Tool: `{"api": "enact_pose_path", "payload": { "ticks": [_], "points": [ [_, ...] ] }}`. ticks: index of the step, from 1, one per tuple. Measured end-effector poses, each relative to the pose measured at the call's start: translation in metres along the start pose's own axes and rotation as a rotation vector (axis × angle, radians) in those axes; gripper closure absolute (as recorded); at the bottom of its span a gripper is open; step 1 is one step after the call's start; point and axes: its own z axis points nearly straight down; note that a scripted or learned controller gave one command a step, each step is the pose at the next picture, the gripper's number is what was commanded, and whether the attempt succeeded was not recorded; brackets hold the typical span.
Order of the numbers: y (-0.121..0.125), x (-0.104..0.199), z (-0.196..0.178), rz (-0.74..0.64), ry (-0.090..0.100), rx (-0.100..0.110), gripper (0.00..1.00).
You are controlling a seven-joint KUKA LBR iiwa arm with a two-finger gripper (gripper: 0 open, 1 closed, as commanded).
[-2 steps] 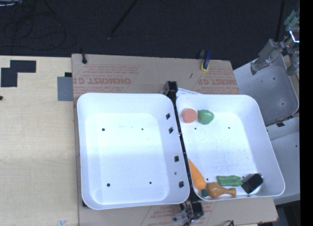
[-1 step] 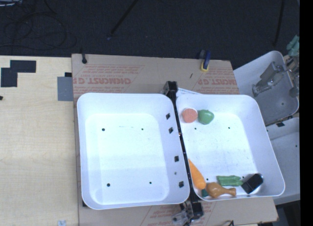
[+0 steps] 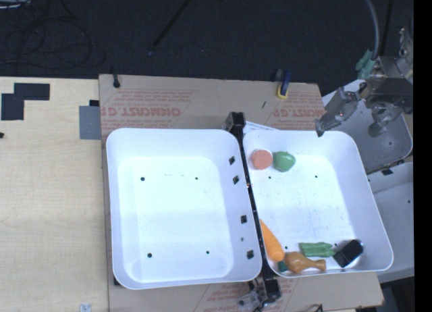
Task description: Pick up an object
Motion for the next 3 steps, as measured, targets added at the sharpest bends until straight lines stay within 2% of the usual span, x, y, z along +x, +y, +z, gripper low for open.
{"api": "enact_pose_path", "payload": {
  "ticks": [2, 3],
  "points": [
    [0.000, 0.080, 0.000, 0.002, -0.001, 0.000, 0.00],
    [0.001, 0.079, -0.009, 0.000, -0.002, 0.003, 1.00]
  ]
}}
